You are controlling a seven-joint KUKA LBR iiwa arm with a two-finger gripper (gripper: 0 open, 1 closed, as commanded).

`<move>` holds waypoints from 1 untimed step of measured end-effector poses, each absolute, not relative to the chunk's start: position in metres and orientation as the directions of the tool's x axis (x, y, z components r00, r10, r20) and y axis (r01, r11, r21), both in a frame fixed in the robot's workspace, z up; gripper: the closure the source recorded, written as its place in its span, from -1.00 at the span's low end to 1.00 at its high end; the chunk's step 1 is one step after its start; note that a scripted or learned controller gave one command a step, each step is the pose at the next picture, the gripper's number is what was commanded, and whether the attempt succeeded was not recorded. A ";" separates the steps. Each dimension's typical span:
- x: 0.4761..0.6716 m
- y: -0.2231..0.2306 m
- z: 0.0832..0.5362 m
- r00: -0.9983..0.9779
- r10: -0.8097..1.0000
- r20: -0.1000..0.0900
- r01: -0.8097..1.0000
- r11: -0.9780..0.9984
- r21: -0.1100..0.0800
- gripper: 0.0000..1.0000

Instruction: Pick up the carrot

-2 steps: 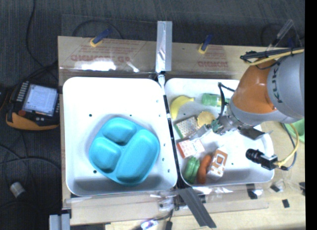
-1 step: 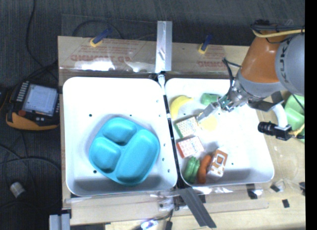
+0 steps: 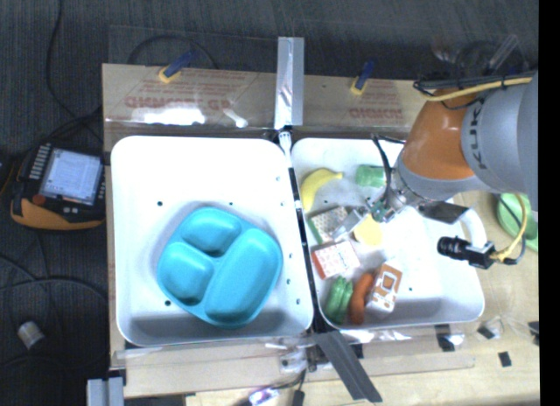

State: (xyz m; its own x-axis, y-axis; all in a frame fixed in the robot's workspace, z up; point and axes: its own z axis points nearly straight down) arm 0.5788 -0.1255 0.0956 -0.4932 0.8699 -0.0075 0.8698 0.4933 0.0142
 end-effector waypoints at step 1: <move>0.606 -0.166 0.106 -0.452 0.892 -0.005 0.892 0.452 0.006 -1.00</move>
State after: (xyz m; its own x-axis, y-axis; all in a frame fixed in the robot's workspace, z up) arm 0.6059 -0.1662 0.1063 -0.4515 0.8923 -0.0049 0.8922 0.4515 0.0064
